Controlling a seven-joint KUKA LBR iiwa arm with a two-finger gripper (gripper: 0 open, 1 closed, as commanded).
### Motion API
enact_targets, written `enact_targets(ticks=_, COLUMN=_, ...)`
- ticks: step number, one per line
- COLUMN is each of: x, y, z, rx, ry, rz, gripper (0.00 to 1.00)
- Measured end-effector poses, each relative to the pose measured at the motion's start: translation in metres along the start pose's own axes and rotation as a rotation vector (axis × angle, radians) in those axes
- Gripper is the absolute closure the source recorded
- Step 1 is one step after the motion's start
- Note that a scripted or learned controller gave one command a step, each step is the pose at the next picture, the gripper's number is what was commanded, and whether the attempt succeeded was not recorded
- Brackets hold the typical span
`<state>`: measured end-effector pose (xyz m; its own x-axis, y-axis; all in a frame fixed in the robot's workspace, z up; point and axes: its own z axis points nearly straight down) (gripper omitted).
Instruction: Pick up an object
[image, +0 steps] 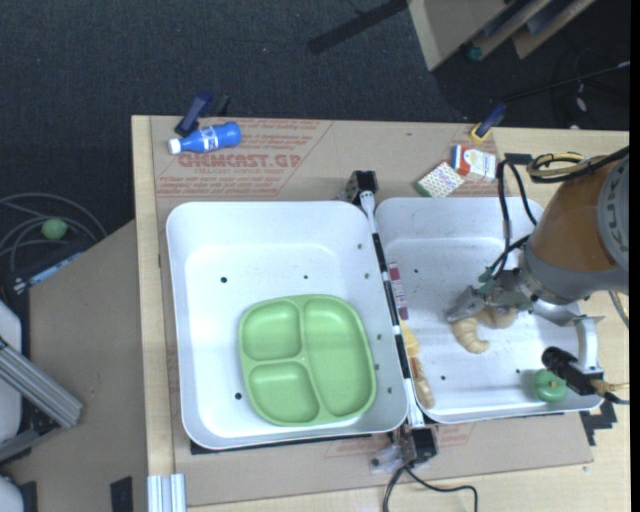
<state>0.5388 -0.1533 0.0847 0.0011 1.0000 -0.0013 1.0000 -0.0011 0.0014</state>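
Tool (478, 300) low in right bin (440, 225), finger state cannot be told, over tan croissant-shaped object (470, 335), green divided plate (305, 358) in left bin (200, 300).

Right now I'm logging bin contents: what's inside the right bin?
The right bin holds a tan croissant-like piece and a green round object. The arm covers its far right part.

- Tan croissant (470, 334), curved, lying flat mid-floor of the right bin (440, 225).
- Green round toy (547, 386) at that bin's 4 o'clock corner.
- Green divided plate (305, 358) in the left bin (200, 300), toward 6 o'clock.
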Motion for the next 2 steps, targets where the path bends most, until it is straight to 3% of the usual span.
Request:
enact_targets(ticks=1, x=0.0, y=0.003, z=-0.013, rx=-0.008, ry=-0.002, rz=0.0, gripper=1.0)
enact_targets(ticks=2, x=0.102, y=-0.059, z=-0.1, rx=0.002, ry=0.003, rz=-0.003, gripper=1.0)
